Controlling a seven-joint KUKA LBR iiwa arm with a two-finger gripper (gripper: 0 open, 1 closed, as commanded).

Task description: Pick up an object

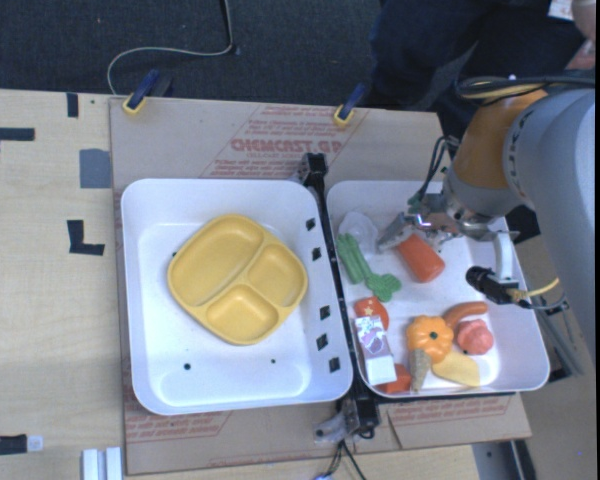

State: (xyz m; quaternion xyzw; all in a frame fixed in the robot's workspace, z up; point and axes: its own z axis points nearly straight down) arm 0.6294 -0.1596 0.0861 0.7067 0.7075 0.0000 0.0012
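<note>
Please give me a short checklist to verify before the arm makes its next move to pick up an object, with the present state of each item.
1. Gripper is above the right bin: ok.
2. A target lies close: the orange cylinder sits just beside the fingers: ok.
3. Something is already held between the fingers: cannot tell.
4. Neighbours leave room: the green toy lies apart from the cylinder: ok.
5. Yellow tray lies in the left bin, out of the way: ok.

Yellow divided plate (238, 279) in left bin (140, 268); 2 clamps, brown board (270, 138) beneath
</note>
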